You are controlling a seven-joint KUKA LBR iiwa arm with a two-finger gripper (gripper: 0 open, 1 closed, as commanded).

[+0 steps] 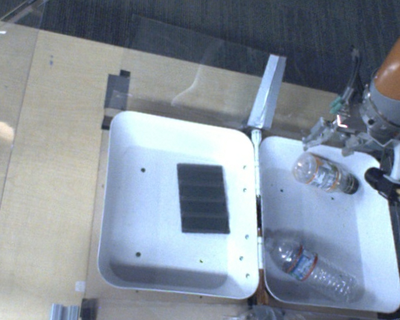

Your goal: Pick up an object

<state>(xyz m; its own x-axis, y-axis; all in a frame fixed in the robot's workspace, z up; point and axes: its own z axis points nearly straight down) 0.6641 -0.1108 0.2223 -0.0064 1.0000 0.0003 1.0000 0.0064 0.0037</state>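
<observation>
Hovering gripper [337, 136] above seemingly clear plastic bottle [323, 173].

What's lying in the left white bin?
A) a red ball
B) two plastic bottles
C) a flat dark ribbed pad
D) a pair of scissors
C: the left bin holds a flat dark ribbed pad lying near its middle, while the two clear plastic bottles lie in the right bin.
</observation>
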